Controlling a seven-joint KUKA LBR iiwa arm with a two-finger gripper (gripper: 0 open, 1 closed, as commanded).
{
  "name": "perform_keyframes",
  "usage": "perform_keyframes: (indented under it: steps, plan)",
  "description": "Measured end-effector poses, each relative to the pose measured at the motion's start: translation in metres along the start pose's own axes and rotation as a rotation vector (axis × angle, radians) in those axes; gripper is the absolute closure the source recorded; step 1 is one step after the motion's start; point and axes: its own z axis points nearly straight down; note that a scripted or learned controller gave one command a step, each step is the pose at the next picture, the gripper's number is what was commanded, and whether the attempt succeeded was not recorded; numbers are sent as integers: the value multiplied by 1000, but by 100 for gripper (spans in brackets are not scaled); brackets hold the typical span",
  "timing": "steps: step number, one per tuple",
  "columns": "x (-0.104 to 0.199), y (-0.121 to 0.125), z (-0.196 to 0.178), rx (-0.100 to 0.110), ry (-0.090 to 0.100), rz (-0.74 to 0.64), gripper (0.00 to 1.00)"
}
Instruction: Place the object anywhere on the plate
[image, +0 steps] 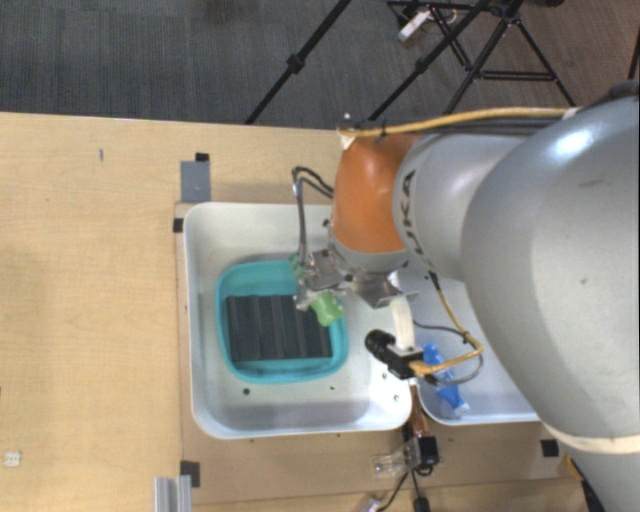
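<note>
A teal square plate (282, 322) with a dark ribbed centre lies in the left white bin (210, 300). My gripper (318, 290) hangs over the plate's right edge, coming down from the orange wrist band. A small green object (327, 310) sits right at the fingertips, above the plate's right rim. Whether the fingers clamp it is hidden by the gripper body.
The grey arm (520, 240) covers most of the right bin (490, 405). A blue object (445, 385) lies in that right bin near a black cable end. Tripod legs stand on the floor beyond the bench.
</note>
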Motion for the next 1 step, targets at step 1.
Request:
perform_keyframes:
  steps: [1]
  plan:
    - [20, 9, 22, 1, 0, -88, 100]
